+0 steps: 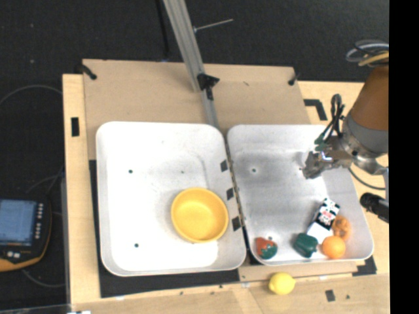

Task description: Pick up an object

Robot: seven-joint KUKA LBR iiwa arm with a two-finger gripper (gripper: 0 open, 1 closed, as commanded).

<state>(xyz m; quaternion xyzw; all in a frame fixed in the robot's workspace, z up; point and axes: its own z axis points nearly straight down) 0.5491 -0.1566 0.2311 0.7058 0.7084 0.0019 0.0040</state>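
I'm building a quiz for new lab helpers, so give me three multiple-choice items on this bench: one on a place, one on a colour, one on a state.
1. Where does the yellow bowl sit?
A. left bin
B. right bin
C. on the bench in front of the bins

2. What colour is the small block in the right bin?
A. blue
B. dark green
C. pink

3. How does the bowl stand?
A. upside down
B. on its side
C. upright, opening up

Answers: 1 A, it rests on the left bin floor. 2 B, it is dark green, beside the orange fruit. 3 C, its hollow inside faces the camera.
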